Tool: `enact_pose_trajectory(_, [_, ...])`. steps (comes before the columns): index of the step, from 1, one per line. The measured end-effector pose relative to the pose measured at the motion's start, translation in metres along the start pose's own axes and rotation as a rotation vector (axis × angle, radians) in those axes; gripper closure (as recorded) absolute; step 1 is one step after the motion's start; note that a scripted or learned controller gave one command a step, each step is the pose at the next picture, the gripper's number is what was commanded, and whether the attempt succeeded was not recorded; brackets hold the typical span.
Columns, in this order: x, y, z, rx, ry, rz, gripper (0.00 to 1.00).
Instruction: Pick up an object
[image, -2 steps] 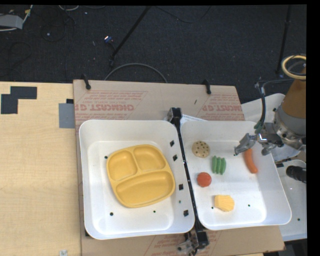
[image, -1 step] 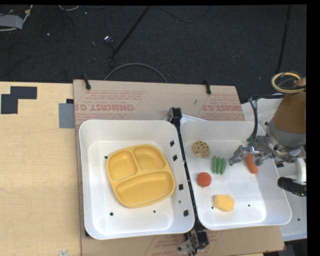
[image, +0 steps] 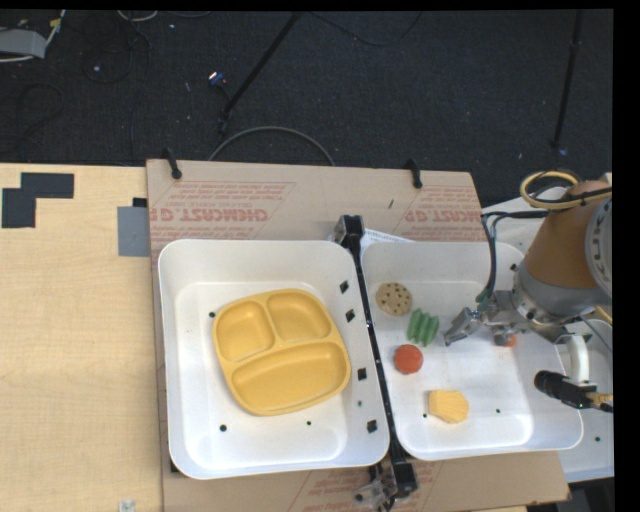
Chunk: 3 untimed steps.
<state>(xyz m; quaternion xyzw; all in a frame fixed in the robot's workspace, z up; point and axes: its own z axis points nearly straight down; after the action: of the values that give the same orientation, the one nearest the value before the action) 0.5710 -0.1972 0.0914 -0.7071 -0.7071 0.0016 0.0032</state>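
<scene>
In the right bin (image: 500, 432) lie a round tan cookie (image: 394, 297), a green ridged piece (image: 423, 327), a red ball-like piece (image: 408, 359) and a yellow chunk (image: 449, 406). My gripper (image: 462, 329) hangs over the right part of this bin, just right of the green piece and above the red one. Its grey fingers point left, and nothing shows between them. The arm with its orange band (image: 562, 250) comes in from the right.
The left bin (image: 190, 300) holds a yellow divided plate (image: 281, 350). A black divider (image: 362, 330) runs between the two bins. Cardboard (image: 300, 200) lies under both. A black cable (image: 490, 260) hangs beside the arm.
</scene>
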Motion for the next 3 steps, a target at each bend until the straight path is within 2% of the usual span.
enact_pose_trajectory(1, [-0.001, 0.0, -0.013, -0.002, -0.001, 0.001, 1.0])
enact_pose_trajectory(2, [-0.008, 0.001, -0.058, -0.007, -0.003, 0.003, 1.0])
enact_pose_trajectory(3, [-0.014, 0.003, -0.119, -0.009, -0.003, -0.001, 1.0])
